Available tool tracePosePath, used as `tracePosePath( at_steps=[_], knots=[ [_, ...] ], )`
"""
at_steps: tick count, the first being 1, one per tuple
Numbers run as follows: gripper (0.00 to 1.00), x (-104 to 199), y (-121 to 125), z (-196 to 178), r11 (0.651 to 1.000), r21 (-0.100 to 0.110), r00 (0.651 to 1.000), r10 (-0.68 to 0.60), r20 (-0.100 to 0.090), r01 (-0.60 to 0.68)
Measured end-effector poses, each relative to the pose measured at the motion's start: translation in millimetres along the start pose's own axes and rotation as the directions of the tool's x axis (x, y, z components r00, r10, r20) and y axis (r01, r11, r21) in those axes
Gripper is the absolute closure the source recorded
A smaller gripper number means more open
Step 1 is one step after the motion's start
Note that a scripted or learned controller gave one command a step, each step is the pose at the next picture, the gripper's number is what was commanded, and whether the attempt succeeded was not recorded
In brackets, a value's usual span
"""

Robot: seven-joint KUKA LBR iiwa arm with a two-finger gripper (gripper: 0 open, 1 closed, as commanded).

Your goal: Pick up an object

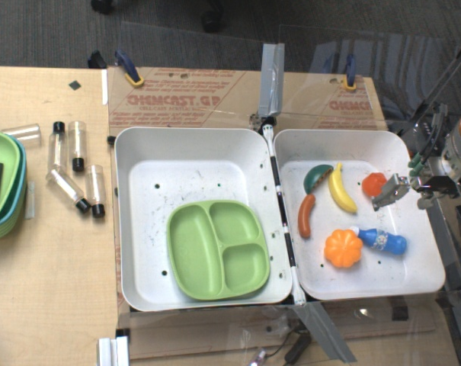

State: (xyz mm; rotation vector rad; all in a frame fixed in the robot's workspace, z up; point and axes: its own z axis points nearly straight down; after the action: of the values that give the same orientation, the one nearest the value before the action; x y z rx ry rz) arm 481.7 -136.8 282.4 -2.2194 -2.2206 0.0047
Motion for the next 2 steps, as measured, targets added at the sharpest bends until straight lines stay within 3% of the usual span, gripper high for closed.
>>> tracePosePath(
  at_steps=[1, 2],
  knots=[
    [1.00, -0.5, 0.7, -8.0, 1.000, 0.002, 1.000, 0.001, 0.001, -0.001],
    [1.00, -1.0, 1.3, -15.9, 1.000, 0.003, 1.000, 0.003, 0.002, -0.003]
  ],
)
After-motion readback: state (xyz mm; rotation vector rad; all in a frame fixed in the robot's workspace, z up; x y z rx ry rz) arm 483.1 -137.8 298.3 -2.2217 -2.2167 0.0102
